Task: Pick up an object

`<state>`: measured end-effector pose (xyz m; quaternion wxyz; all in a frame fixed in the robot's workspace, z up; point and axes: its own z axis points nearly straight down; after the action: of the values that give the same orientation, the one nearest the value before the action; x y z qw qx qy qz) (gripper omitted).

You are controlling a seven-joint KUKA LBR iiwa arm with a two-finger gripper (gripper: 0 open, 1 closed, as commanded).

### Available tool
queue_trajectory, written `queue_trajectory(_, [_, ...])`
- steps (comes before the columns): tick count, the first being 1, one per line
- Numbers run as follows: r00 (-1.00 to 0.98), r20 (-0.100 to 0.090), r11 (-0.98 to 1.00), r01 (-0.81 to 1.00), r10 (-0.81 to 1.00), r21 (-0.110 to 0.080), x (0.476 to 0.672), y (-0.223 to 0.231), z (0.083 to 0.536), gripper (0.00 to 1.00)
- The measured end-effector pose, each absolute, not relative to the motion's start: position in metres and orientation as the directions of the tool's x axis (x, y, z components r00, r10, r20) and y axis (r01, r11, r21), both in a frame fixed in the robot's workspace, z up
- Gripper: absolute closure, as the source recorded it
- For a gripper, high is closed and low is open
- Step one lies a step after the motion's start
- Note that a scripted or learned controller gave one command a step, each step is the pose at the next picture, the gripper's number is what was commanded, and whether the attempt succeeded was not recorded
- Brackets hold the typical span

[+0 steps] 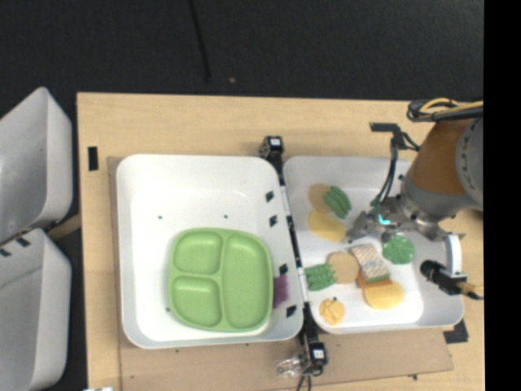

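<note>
Gripper (pixel 368 228) hovers low over the crowded right bin (pixel 358 322), jaws' state impossible to tell; toys packed tight, so it could nudge the yellow piece (pixel 326 225) aside.

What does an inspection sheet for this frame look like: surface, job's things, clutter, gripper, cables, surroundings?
Surface: wooden bench bearing two white bins, left bin and right bin.
Job's things: small yellow, green and tan toy food pieces scattered in the right bin.
Clutter: green divided tray in the left bin; a purple item beside it.
Gripper: gripper low over the right bin's pieces; finger state unclear.
Cables: dark cable near the arm.
Surroundings: dark floor; white shapes at left.
</note>
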<state>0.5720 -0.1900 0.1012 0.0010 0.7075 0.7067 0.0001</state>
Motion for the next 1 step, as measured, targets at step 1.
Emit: queue_trajectory(1, [-0.001, 0.005, 0.001, 1.0, 1.0, -0.028, 0.6885, -0.2002, 0.102, 0.0])
